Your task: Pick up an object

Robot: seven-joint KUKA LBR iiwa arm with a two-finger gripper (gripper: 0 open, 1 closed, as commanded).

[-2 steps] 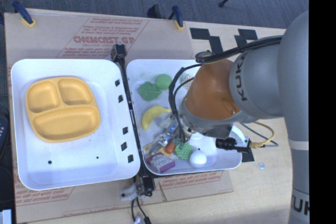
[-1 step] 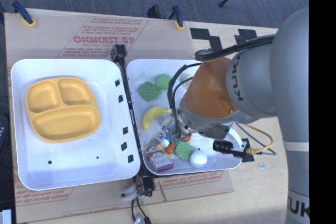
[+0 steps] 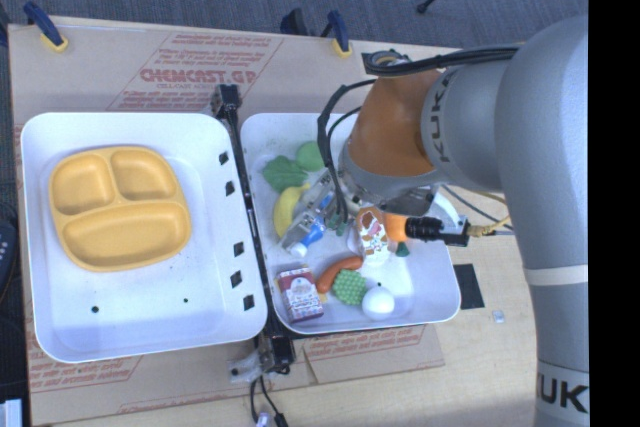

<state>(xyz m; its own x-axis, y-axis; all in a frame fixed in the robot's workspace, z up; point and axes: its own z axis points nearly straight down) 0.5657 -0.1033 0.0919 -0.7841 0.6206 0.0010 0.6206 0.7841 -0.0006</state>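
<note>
My arm: grey with an orange band, reaching in from the right and bending down over the right bin.
My gripper: low in the middle of the right bin, among the crowded things; my own wrist hides most of it, so I cannot tell whether it is wide, narrow or holding anything.
Right bin: white and shallow, holding all the small things.
Blue and silver thing: lying just below my gripper, touching or nearly touching it; I cannot tell which.
Yellow piece: just left of my gripper, beside the blue and silver thing.
Green pieces: toward the far side of the bin, near the divider between the bins.
Red box: at the near left corner of the bin.
Orange carrot: lying tilted between the red box and a green knobbly piece.
White ball: near the front wall, touching the green knobbly piece.
Small carton: red and white, below my wrist.
Left bin: holds a yellow divided tray, well apart from my gripper.
Table: covered with printed cardboard.
</note>
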